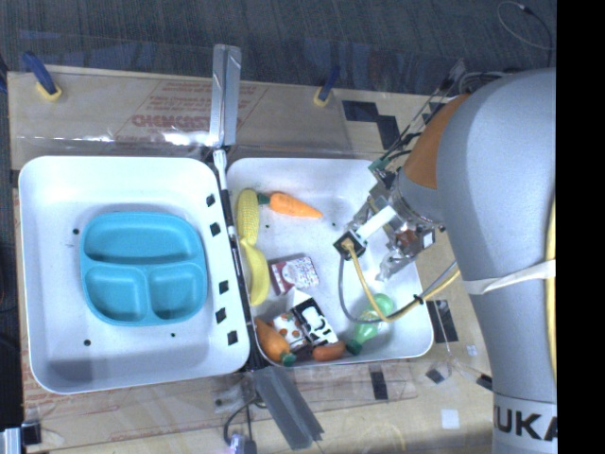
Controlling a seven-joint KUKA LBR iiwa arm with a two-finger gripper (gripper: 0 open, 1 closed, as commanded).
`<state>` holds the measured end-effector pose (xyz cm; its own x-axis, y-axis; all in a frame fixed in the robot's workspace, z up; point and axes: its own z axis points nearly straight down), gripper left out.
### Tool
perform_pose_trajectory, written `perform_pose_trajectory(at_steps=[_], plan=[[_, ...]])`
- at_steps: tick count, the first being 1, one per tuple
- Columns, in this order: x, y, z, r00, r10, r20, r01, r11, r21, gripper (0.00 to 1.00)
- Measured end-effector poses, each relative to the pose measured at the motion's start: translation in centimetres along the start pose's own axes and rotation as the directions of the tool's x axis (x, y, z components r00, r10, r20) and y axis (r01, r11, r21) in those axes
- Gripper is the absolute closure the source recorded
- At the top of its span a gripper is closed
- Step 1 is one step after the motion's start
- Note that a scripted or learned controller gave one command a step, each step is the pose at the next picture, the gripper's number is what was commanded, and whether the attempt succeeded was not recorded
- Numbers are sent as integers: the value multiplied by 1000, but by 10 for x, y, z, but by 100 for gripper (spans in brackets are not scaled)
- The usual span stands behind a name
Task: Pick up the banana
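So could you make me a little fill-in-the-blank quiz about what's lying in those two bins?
1. The blue tray lies in the ____ bin.
2. The banana lies against the right bin's ____ wall.
3. The carrot is coloured ____.
4. The tray has ____ compartments.

Missing words: left; left; orange; three

A dark grey carpet (284, 17) fills the top of the frame, a thin cable (529, 17) looping at its upper right. Below it lies the bench (123, 112) — pale wood under clear sheeting, with faint red print, blue clamps (43, 77) along its upper edge, and black squares (364, 113) near centre.
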<state>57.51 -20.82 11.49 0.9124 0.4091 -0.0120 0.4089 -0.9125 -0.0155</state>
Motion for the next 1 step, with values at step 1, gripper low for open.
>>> perform_pose_trajectory(at_steps=[1], plan=[[-1, 1, -40, 999, 36, -8, -36, 999, -9, 0]])
